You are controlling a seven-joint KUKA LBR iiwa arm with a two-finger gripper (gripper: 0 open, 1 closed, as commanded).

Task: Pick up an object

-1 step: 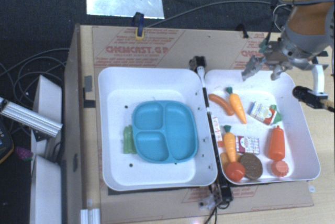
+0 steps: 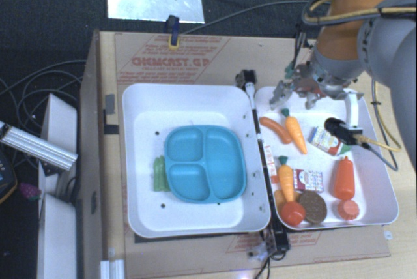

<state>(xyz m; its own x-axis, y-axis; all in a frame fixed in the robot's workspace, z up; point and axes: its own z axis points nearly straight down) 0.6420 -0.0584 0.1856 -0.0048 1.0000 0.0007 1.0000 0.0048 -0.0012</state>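
Note:
My gripper point(image 2: 294, 96) hangs over the far end of the right bin point(image 2: 386, 196), open, with nothing between its fingers. Just below it lie an orange carrot point(image 2: 295, 133) and a red-orange pepper point(image 2: 275, 130). Further right sits a small carton point(image 2: 323, 139). Toward the near end are a second carrot point(image 2: 285, 175), a red-and-white packet point(image 2: 309, 180), a red bottle point(image 2: 343, 178), a tomato point(image 2: 292, 213), a brown round patty point(image 2: 315, 206) and a red disc point(image 2: 350, 209).
The left bin point(image 2: 140, 141) holds a blue divided plate point(image 2: 205, 163) and a green piece point(image 2: 159, 173) at its left side. A black divider point(image 2: 259, 141) runs between the bins. Cables and a metal bar point(image 2: 36, 146) lie off the bench to the left.

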